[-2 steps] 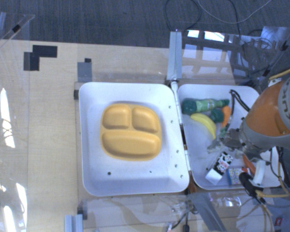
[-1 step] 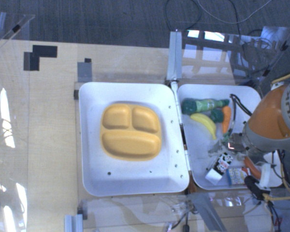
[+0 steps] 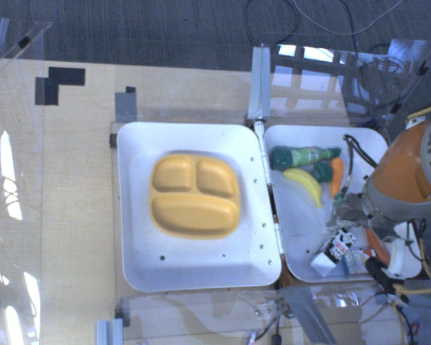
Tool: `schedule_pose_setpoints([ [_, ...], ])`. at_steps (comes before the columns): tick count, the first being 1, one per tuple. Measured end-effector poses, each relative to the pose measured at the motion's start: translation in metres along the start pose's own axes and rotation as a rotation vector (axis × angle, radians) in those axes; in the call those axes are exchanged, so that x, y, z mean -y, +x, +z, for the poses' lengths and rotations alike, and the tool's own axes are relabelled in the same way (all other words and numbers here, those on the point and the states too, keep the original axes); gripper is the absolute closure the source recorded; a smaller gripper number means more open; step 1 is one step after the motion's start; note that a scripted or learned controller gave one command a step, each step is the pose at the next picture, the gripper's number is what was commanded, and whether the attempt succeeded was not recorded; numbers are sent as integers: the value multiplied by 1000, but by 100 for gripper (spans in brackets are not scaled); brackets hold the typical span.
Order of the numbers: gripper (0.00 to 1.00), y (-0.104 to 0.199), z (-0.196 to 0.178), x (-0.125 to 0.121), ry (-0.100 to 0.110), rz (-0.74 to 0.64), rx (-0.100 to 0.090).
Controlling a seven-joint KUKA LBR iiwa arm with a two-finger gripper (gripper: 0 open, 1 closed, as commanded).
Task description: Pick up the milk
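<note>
I am positioning my gripper [image 3: 343, 225] low over the right bin [image 3: 296, 221], just above the milk [image 3: 333, 254], a small cow-patterned carton lying near the bin's front edge; whether the gripper is released or clenched cannot be determined, and the milk is resting on the bin floor, so the pick is not yet completed. The left bin [image 3: 133, 207] is carrying a yellow divided tray [image 3: 195, 195], and both bins are sitting on a pale wooden worktop [image 3: 57, 214] bordered by dark carpet [image 3: 129, 13].

Yellow three-compartment tray [image 3: 195, 195] sitting in the white left bin [image 3: 136, 264], green bottle [image 3: 302, 155], yellow banana [image 3: 304, 184] and orange carrot [image 3: 335, 175] lying near the white right bin's [image 3: 296, 264] far edge, black-and-white patterned milk carton [image 3: 335, 250] showing at its near edge.
</note>
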State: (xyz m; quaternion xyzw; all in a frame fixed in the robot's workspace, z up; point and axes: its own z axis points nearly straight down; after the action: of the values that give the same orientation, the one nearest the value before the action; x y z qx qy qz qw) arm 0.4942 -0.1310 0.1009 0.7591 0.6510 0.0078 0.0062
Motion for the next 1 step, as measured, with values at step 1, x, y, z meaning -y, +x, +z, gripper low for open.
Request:
schedule_pose_setpoints([
  [1, 0, 0, 0, 0, 0, 1, 0],
])
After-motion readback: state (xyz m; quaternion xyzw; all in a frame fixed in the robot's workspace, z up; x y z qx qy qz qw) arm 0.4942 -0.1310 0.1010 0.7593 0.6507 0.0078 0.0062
